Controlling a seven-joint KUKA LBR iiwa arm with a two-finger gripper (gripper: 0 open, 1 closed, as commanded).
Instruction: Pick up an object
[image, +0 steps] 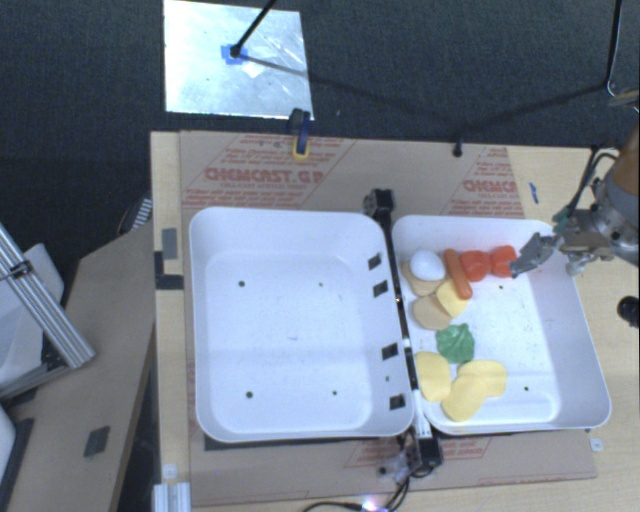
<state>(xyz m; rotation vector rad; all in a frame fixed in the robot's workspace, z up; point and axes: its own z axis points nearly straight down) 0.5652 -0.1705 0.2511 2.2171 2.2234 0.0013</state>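
The pick targets all sat in the right bin (575, 345), bunched along its left side, center-right of the frame. Nearest the claw were two red tomatoes (487, 262), side by side near the bin's upper edge. Just left of them lay an orange carrot (457, 268), then a white egg (427, 265). Below those were a yellow wedge (453, 297) and a tan round slice (431, 313), overlapping. Lower still sat a green leafy bit (456, 343), w/ three pale yellow pieces (462, 384) bunched toward the bin's lower edge.

The claw (527, 256) hung at the right-hand tomato, its dark tip just beside or touching it; I couldn't tell which from that slant. How far apart it stood I couldn't tell either, since the tip read as one dark shape. Nothing showed as held.

Doing the step well, I'd have said: the tomato was the closest pick, but round and likely to roll, and it sat tight vs. its twin and the carrot. The claw would need to come down centered over it, not at its edge, or it would prob. shove the thing aside. Going in too slanted risked nudging the whole row toward the egg. The left bin (290, 325), center-left of frame, played no part in it.
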